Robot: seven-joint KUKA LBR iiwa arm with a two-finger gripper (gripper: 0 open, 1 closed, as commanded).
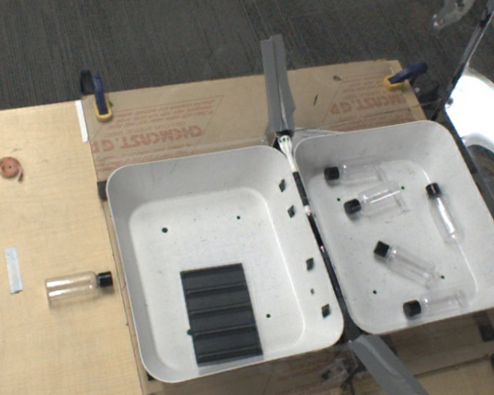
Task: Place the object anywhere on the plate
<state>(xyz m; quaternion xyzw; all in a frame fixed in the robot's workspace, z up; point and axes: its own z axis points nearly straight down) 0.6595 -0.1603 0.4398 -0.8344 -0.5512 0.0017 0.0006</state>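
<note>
Inside the left bin (pixel 135 256), a ribbed black plate (pixel 220 313), right bin (pixel 471 203) holding five clear vials (pixel 404 261)

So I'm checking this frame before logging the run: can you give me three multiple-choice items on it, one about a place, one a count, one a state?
1. Where is the dark ribbed rectangular plate?
A. in the left white bin
B. in the right white bin
C. on the wooden bench

2. How many clear black-capped vials are in the right white bin?
A. two
B. five
C. eight

3. How does the clear vial on the wooden bench sit?
A. upright
B. on its side
C. on the plate

Answers:
1 A: the dark ribbed rectangular plate rests on the floor of the left white bin.
2 B: five vials, such as one, are scattered in the right white bin.
3 B: the clear vial lies flat on the wooden bench, left of the bins.
</note>
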